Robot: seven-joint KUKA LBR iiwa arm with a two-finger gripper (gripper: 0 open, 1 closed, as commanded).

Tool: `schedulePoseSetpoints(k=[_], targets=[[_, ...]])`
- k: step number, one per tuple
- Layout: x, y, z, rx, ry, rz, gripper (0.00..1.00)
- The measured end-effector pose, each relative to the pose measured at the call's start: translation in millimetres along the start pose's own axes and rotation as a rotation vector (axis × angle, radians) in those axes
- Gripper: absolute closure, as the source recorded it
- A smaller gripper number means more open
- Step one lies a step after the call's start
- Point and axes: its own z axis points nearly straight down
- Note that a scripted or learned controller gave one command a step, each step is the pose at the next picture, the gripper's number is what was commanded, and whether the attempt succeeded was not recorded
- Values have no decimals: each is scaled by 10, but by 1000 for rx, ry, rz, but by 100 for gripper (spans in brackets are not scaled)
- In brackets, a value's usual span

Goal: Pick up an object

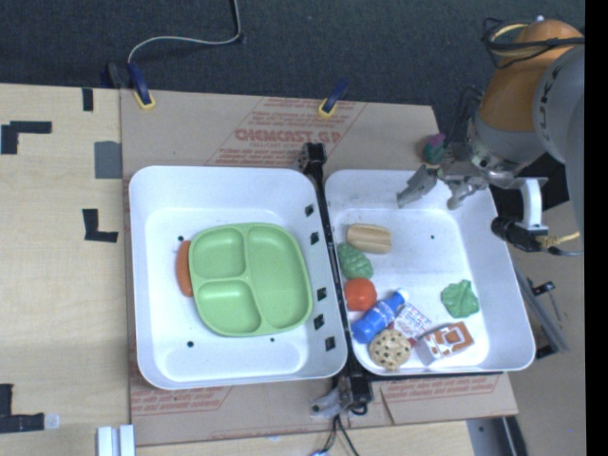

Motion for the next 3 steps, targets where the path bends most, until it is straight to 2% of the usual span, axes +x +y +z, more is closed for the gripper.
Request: schedulePoseSetpoints(k=[1,2,3], targets=[[397,-125,723,2,1,-1,0],[570,-173,983,-6,-1,0,0],[581,260,990,-1,-1,-1,0]])
